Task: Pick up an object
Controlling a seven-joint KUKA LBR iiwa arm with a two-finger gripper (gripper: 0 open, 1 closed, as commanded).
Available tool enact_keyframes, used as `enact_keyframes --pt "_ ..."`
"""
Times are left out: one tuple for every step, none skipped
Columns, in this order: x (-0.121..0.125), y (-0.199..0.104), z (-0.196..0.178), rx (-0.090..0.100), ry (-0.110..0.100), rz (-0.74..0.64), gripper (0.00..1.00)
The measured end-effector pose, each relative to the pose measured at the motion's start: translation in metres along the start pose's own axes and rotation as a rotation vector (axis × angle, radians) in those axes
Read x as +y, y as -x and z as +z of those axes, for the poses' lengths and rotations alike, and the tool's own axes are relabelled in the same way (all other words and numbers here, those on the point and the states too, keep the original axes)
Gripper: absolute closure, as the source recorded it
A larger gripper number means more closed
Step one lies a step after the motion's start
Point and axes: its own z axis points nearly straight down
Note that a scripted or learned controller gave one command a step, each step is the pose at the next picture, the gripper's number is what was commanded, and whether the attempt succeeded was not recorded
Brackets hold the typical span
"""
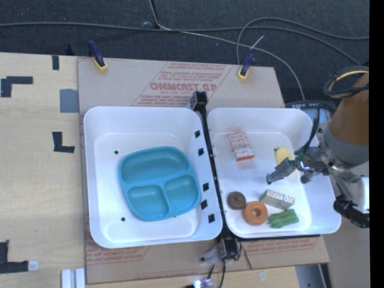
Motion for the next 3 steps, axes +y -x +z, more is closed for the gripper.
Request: enact_keyframes --pt "0.003 -0.004 0.063 0.000 0.001 0.000 0.00" --pt "0.003 -0.005 0.116 -0.002 0.005 0.000 0.00" --pt "0.004 -0.004 0.103 -0.002 0.007 -0.001 1.00"
